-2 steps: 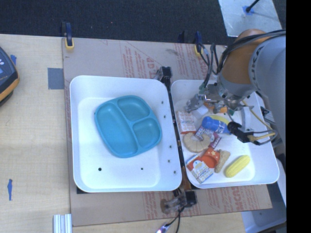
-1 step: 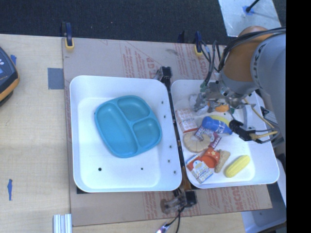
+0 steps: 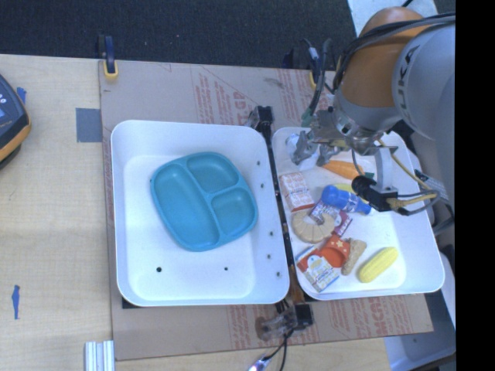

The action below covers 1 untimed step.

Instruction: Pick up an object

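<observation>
Nearest in the right bin (image 3: 433,280) lie the likeliest picks: a small red-and-white packet (image 3: 319,269), flat and light, probably slick and crinkly, hard to pinch unless taken across its short edges; and to its right a yellow toy corn cob (image 3: 377,263), light, stiff plastic by its look, rounded enough to roll, so best gripped across its middle. Beside it is a tan piece (image 3: 355,255) leaning against an orange one (image 3: 334,248). A little farther sit a round cracker-like disc (image 3: 311,226), a blue bottle-shaped toy (image 3: 344,199) that should be rigid and easy to span across its body, and a pink-and-white packet (image 3: 296,189). Farther still an orange carrot-like toy (image 3: 342,168) lies just under the arm. The pincer (image 3: 303,148) hangs at the bin's far left corner; I cannot tell its state. The left bin (image 3: 124,207) holds a blue divided plate (image 3: 204,199), broad and shallow, awkward to grasp except by its rim.
</observation>
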Each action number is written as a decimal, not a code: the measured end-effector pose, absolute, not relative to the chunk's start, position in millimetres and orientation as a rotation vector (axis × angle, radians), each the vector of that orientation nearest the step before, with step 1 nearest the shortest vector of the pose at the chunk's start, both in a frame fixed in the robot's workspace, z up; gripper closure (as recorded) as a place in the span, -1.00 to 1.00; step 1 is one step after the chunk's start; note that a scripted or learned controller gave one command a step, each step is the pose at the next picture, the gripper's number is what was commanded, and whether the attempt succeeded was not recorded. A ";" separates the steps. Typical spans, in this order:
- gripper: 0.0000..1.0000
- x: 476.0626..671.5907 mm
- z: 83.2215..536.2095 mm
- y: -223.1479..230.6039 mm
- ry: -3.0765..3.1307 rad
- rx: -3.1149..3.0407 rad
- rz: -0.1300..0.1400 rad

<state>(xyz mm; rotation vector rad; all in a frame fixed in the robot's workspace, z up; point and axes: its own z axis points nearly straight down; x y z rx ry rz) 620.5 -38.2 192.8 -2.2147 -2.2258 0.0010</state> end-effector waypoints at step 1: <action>1.00 572.6 207.7 22.5 -2.227 -2.211 0.006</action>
